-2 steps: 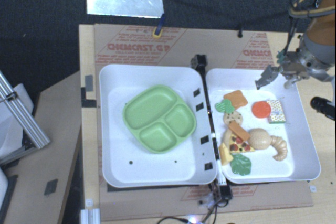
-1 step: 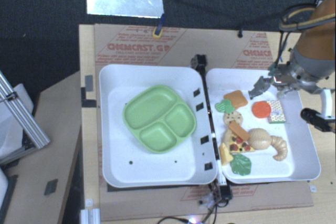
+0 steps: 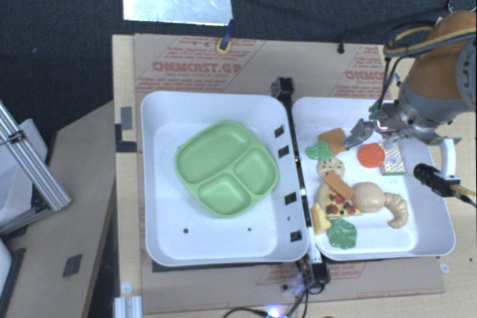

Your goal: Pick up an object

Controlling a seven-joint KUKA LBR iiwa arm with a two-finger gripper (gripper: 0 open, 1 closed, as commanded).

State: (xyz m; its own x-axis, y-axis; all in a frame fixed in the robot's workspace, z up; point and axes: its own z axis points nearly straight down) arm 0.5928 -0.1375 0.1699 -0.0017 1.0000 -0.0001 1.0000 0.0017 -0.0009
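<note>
The gripper [image 3: 363,132] hangs low over the back of the right bin [image 3: 436,234], tilted down toward the toy food. Whether its jaws stand open or closed I cannot tell from here; the metal tip is too small and blurred, and nothing shows between them. Just below and in front of the tip lies an orange wedge [image 3: 332,136], with a small green sprig [image 3: 320,151] beside that. Just to the arm's side of the tip sits a red tomato [image 3: 371,155], touching a speckled square card [image 3: 393,159]. Farther toward the near edge the pile thickens: a round cracker [image 3: 329,166], a pizza slice [image 3: 339,197], a pale bread roll [image 3: 367,195], a croissant [image 3: 398,210] and a green leaf [image 3: 342,233], packed close and partly overlapping. I judge the arm aims at the looser pieces at the back because they lie apart enough to close around, and the wedge or tomato seems the likeliest pick. Well away across the divider, the left bin [image 3: 160,234] holds a green divided plate [image 3: 226,168].
</note>
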